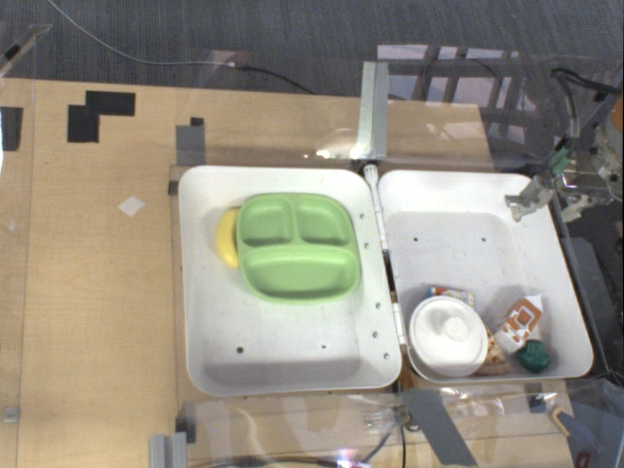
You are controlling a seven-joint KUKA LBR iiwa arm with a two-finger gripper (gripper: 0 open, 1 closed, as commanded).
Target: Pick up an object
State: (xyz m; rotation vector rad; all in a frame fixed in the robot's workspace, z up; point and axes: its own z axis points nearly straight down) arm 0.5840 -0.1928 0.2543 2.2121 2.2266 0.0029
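Observation:
My gripper (527, 199) hangs over the far right corner of the right bin (458, 213), at the edge of the view, with nothing visibly in it. In that bin's near part sit a white round bowl (448, 334), an orange-and-white packet (519, 321) and a small dark green object (533, 357). A flat colourful wrapper (454, 293) peeks out from behind the bowl. The left bin (283, 349) holds a green divided plate (295, 246), and a yellow banana-like item (226, 239) is tucked against the plate's left edge.
A metal divider (383, 252) runs between the two bins, with an upright metal post (373, 110) behind it. The arm and its cables (585, 154) crowd the right side. The wooden bench (88, 291) extends to the left.

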